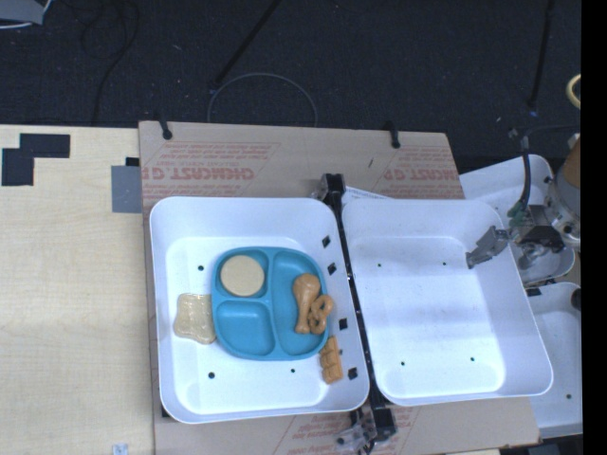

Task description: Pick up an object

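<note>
Overhead slanted view of two shallow white plastic bins side by side. The grey two-finger gripper (pixel 488 246) hovered at the right bin's (pixel 446 368) 2 o'clock edge, well apart from every object; whether its fingers were spread or closed couldn't be told, and nothing was seen between them.

Step, as judged: approach, pre-grasp. Next move would need a long reach toward 9 o'clock, across the divider into the left bin (pixel 180 226), then a descent.

There sat a blue three-compartment plastic tray (pixel 248 328): round tan cracker (pixel 241 275) at its 11 o'clock; brown pretzel-like toy (pixel 311 303) at 3 o'clock, long axis approx. 12-to-6. A pale bread-shaped piece (pixel 194 318) touched the tray's 9 o'clock side. A small orange-brown piece (pixel 330 360) lay just beside its 5 o'clock corner, long axis 12-to-6, probably the easiest pick.
</note>
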### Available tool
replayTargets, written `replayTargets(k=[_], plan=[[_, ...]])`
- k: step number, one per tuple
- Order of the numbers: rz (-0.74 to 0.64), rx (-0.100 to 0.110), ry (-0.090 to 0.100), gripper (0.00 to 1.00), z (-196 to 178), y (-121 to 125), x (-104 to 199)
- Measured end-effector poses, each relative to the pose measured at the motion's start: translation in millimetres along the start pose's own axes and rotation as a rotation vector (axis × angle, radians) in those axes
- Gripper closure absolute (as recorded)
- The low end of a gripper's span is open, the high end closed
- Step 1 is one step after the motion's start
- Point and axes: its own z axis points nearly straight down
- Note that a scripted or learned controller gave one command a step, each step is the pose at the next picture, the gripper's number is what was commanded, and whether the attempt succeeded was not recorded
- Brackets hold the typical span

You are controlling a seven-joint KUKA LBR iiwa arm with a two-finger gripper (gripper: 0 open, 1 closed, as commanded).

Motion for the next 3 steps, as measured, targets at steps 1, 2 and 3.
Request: replayTargets(k=[1,2,3], plan=[[-0.003,-0.014,-0.003,0.0,-8,3,0],[-0.003,-0.007,-0.001,0.0,56,6,4],[-0.002,-0.008,-0.001,0.0,119,4,-1]])
